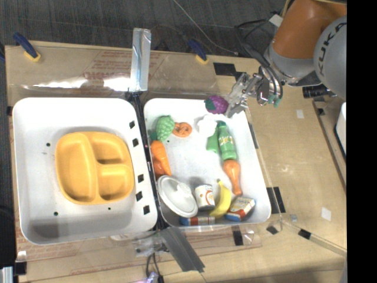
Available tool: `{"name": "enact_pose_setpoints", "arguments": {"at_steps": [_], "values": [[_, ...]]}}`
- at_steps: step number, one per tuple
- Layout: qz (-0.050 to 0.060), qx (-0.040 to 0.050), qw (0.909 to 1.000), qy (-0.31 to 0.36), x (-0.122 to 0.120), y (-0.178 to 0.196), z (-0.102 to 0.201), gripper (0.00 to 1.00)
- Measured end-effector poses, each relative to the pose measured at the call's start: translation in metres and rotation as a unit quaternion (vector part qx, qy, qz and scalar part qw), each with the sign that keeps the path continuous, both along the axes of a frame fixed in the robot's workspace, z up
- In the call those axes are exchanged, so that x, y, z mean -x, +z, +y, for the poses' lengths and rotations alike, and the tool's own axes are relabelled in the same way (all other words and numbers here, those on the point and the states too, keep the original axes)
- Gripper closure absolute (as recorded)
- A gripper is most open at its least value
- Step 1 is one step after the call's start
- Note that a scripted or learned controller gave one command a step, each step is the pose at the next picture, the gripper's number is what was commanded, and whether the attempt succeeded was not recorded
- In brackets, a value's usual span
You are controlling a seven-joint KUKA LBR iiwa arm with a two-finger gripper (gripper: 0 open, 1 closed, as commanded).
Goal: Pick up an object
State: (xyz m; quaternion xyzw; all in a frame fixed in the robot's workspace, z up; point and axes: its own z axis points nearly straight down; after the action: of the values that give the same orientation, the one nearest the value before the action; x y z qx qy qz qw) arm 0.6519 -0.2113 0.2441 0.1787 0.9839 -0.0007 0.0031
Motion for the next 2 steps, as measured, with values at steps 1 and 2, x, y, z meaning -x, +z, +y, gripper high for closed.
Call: {"name": "enact_pose_setpoints", "arguments": {"at_steps": [1,2], "values": [[0.004,-0.0011,0.9723,0.234,0.003,-0.07,0.006,1.0],[0.0,0.0004,0.9951,0.099,-0.006,-0.011,0.012,1.0]]}}
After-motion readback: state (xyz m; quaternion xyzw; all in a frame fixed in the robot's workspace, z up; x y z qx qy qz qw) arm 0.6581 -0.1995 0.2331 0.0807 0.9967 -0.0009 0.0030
